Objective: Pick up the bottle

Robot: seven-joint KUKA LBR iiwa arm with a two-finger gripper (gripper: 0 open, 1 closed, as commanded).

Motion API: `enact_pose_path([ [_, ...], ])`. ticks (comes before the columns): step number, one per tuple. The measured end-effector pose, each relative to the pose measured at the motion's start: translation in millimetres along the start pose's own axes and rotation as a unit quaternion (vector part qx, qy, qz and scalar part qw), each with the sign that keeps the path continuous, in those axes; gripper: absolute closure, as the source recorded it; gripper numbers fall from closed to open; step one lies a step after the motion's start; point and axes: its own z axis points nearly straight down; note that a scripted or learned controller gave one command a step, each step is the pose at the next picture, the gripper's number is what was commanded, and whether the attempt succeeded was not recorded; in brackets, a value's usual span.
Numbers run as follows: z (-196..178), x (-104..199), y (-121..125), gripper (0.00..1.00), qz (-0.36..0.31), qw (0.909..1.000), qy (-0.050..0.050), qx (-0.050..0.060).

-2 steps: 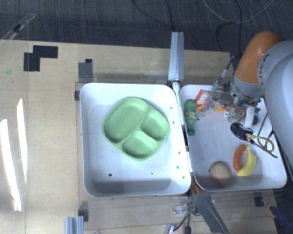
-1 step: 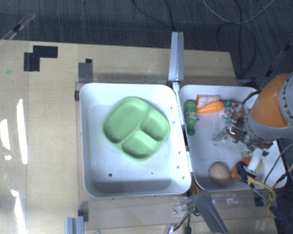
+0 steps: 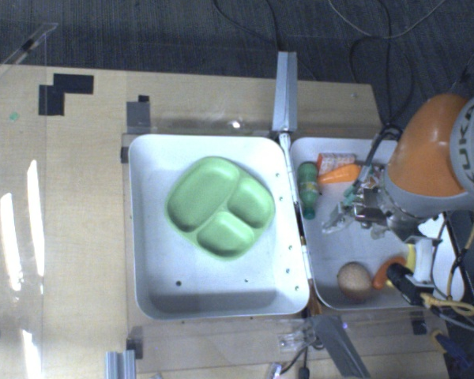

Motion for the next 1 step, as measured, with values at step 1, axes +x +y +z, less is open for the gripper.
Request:
enact_pose_path([
  [1,0.7,51.6,19.3,0.0,0.021,0.9998,0.0,0.001],
])
